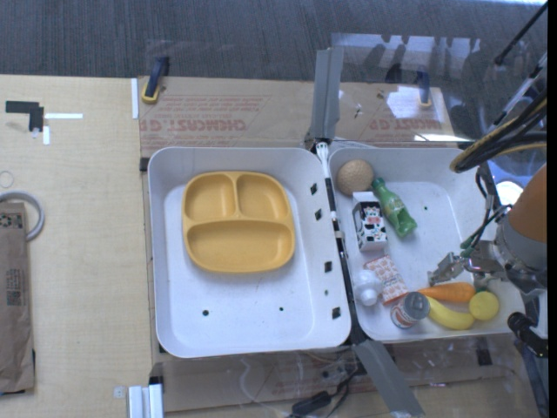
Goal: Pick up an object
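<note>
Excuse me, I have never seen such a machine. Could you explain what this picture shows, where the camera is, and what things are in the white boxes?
The one camera is fixed above a bench and looks down at a slant. The bench bears two shallow white bins. The left bin holds a yellow divided plate. The right bin holds small things: a brown ball, a green bottle, a small white carton, a red-and-white packet, a small can, a carrot, a banana and a lemon. The machine is a robot arm reaching in from the right. Its gripper, a two-finger claw, is low over the right bin, just above the carrot. I see nothing held between its fingers.
</note>
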You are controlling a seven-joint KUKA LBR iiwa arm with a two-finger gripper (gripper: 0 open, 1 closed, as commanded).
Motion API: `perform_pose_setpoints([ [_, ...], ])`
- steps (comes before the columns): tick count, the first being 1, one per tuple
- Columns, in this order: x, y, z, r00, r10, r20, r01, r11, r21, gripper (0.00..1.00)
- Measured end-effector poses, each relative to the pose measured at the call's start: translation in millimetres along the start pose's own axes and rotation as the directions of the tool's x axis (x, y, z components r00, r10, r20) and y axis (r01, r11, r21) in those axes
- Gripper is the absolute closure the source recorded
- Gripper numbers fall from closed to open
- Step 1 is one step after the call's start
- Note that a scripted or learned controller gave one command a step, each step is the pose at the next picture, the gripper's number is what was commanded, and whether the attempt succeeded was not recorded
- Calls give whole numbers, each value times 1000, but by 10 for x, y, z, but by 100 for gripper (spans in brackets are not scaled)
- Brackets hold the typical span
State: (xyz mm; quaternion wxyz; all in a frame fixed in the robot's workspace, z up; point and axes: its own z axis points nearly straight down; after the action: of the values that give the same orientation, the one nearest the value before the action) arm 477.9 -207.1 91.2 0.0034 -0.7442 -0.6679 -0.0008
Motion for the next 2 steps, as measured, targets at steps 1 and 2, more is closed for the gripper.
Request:
perform_pose_setpoints([
  [1, 926, -113, 10, 954, 301, 5, -301, 954, -2, 0],
  [2, 914, -120, -73, 953, 304, 7, -304, 953, 0, 100],
])
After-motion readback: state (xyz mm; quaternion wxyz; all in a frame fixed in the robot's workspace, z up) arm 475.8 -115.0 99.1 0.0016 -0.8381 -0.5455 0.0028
